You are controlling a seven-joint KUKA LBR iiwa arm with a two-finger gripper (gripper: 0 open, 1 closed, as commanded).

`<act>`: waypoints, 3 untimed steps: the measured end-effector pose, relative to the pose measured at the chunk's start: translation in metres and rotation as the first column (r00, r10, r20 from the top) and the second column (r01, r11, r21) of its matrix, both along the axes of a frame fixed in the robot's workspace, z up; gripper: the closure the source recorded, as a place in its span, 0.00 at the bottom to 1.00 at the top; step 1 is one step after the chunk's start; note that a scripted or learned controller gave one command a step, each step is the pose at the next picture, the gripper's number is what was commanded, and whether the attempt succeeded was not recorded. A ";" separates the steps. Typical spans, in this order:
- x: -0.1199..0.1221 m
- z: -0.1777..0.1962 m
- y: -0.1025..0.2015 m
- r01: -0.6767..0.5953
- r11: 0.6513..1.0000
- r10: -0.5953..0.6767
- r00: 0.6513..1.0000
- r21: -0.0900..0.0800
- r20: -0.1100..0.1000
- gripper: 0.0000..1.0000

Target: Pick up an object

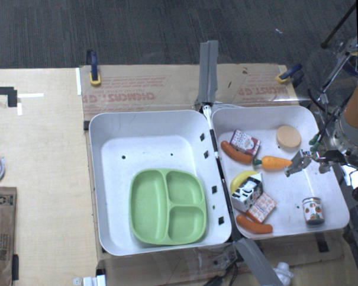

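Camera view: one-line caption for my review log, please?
Tool poised over the right bin beside the toy carrot; a green divided plate lies in the left bin.

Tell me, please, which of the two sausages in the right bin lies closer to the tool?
The upper sausage, beside the red-and-white carton, lies closer to the tool; the other sausage lies at the bin's front edge.

Both bins are white; the left one holds a pale green tray, the right an orange carrot with a green top, two red-orange sausages, a yellow banana, a tan disc, a black-and-white cow-patterned carton, two red-and-white packets and a can with red tomatoes on white. The bench is light wood, with yellow and blue clamps along its upper edge
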State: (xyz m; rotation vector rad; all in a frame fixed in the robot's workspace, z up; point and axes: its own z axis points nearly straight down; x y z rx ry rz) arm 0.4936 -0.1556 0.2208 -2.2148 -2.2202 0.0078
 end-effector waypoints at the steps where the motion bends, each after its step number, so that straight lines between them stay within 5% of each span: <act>1: 0.060 -0.109 -0.031 0.057 0.998 -0.057 0.998 0.000 0.000 0.00; 2: 0.103 -0.133 -0.024 0.066 0.998 -0.066 0.998 0.000 0.002 0.00; 3: 0.160 -0.132 -0.027 -0.140 0.990 0.140 0.990 -0.001 0.003 0.00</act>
